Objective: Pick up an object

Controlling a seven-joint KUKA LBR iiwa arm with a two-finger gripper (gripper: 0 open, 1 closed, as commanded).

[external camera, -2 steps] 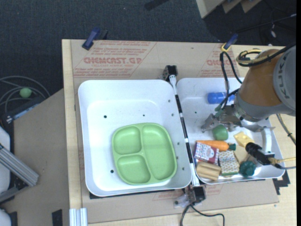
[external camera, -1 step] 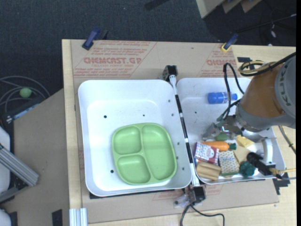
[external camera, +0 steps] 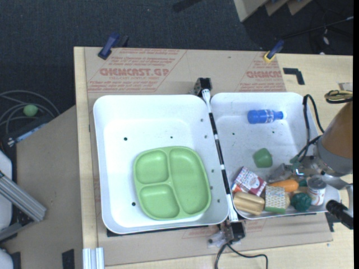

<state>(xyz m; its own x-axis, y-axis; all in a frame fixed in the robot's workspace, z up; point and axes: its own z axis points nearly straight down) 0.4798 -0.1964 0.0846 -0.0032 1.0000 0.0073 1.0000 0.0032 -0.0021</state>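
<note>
The right bin (external camera: 235,102) holds several small objects. A blue bottle (external camera: 265,116) lies near its far wall. A small green block (external camera: 262,158) sits in the middle. Along the near wall lie a red and white packet (external camera: 248,180), a tan bread-like piece (external camera: 248,203), a pale speckled block (external camera: 276,199), an orange carrot-like piece (external camera: 286,185), a dark green lump (external camera: 301,202) and a small can (external camera: 316,193). My gripper (external camera: 297,171) hangs low at the bin's right side, just above the orange piece and the can. The wrist (external camera: 335,164) hides what lies under it.
The left bin (external camera: 112,150) holds a green divided plate (external camera: 170,181). A black cable (external camera: 309,114) runs along the right bin's right wall. Clamps sit at the bench's far edge, and the bins' shared rim (external camera: 216,150) runs between them.
</note>
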